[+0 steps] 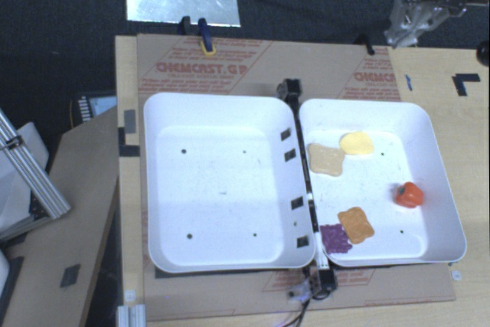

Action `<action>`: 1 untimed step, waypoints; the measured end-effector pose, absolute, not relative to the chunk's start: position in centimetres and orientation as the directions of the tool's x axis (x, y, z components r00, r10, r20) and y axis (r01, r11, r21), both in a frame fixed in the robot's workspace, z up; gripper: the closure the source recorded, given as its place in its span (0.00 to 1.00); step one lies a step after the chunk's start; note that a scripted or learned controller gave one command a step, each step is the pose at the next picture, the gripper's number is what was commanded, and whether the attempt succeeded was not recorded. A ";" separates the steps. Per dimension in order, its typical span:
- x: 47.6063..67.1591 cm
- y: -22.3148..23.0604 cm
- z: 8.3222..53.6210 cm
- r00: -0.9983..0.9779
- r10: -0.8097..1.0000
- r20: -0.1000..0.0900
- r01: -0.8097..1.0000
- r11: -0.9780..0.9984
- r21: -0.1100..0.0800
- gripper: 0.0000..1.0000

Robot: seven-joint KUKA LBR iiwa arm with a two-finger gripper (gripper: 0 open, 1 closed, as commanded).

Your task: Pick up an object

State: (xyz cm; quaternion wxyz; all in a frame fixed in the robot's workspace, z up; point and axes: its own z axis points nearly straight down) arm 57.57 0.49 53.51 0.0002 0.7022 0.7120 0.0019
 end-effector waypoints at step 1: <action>53.5 8.1 53.5 -0.013 1.000 0.003 1.000 0.013 0.002 1.00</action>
